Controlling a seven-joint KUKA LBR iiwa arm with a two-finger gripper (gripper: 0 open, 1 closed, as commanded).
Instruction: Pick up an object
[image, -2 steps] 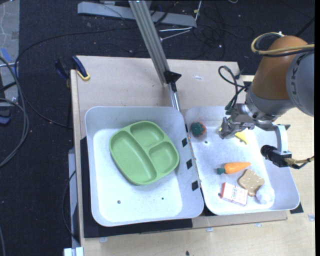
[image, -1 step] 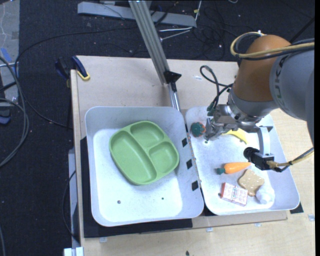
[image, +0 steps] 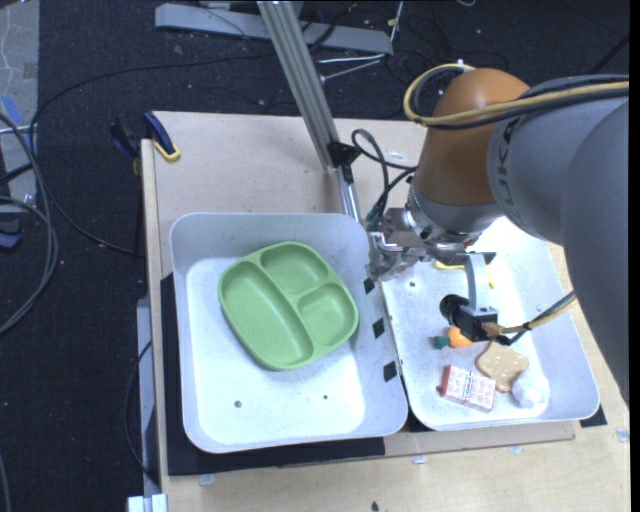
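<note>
Carrot (image: 459, 338) is closest in the right bin (image: 570, 395); lower gripper (image: 392, 262) squarely over it. You cannot tell its grip state.

My own arm (image: 520, 150) covers the right bin's (image: 570, 395) back half, and the frame edge crops my elbow.

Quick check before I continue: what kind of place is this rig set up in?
Most likely a robotics lab, not a kitchen. Two white bins sit on a plain wooden bench, loose cables trail over dark carpet, and the toy-like green plate and small items look like grasping test props.
</note>
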